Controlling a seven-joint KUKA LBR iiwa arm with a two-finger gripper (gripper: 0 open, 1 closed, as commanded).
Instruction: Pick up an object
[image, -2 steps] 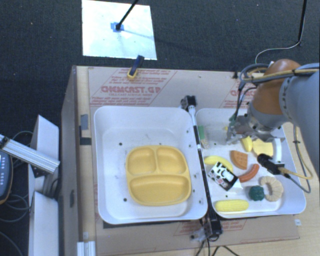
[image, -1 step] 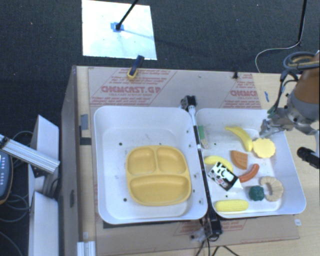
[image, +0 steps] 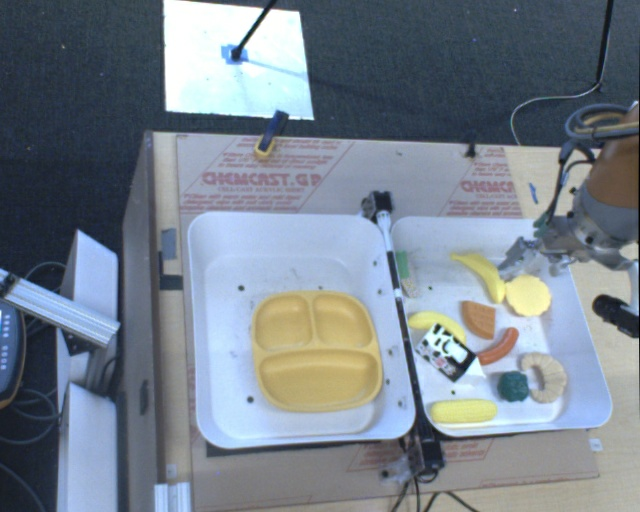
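Since the gripper (image: 528, 256) hung over the right bin's (image: 590, 350) far edge with nothing between its fingers, which looked parted, the pick hadn't happened yet. The nearest targets were the banana (image: 481, 273) and the yellow disc (image: 527, 296) just below it. I'd have centred over one before descending, clear of the neighbour.

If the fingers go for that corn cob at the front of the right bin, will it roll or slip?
The corn cob looks rounded and lies on its side, so a nudge across it may roll it. It seems a stiff, light toy, likely to keep its shape. It lies near the bin's front wall, which may crowd a grasp.
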